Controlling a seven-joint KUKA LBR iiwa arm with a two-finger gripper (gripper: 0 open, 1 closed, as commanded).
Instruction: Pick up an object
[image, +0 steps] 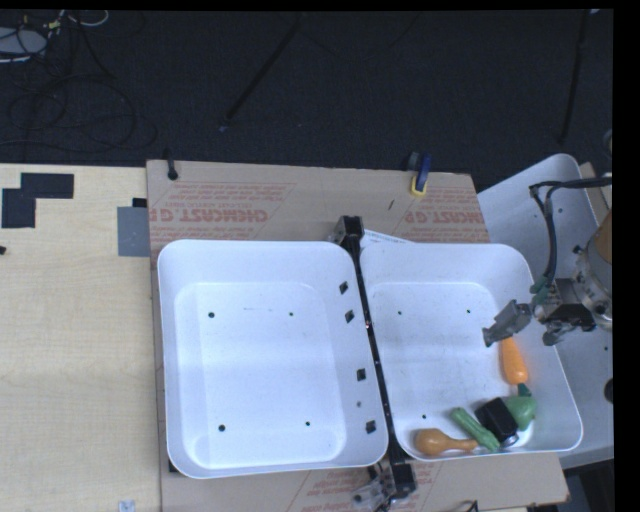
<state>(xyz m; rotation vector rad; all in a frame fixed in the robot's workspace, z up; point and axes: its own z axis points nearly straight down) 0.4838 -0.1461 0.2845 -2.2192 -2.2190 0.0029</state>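
Several small objects lie in the right bin's (440, 300) near right corner. An orange carrot-shaped piece (513, 362) lies by the right wall. Below it are a green piece (521, 407), a black block (497, 418), a green stick (472, 428) and a yellow-orange gourd shape (439, 441). My gripper (531, 327) hangs over the bin's right side, just above the orange piece. It is open, its fingers (506, 324) spread apart with nothing between them.
The left bin (260, 290) sits beside the right one, a black divider strip (365, 340) running between them. Both rest on a cardboard sheet (250, 205). A white plate and cables (550, 215) surround the arm at the right edge.
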